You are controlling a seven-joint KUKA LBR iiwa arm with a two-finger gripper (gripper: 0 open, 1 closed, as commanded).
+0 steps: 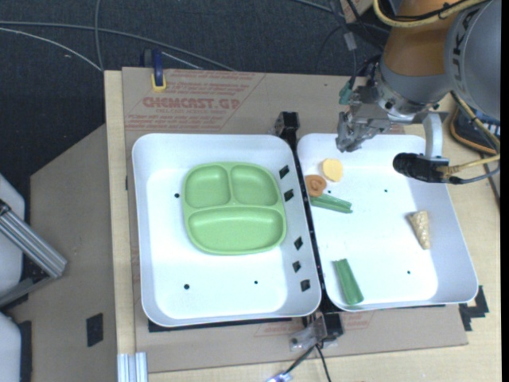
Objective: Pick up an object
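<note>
Hovering at twelve o'clock of the round yellow slice (pixel 332 169), my pincer (pixel 347 140) grip stayed unreadable to me.

- The counter (pixel 238 94) is a tan board printed with red lettering toward 12 o'clock.
- A blue and yellow clamp (pixel 158 68) grips its edge at 11 o'clock.
- Dark grey carpet (pixel 56 94) covers the floor around it.
- Thin grey cables (pixel 103 22) trail over the carpet at 11 o'clock.
- A metal rail (pixel 28 233) lies at 9 o'clock.
</note>
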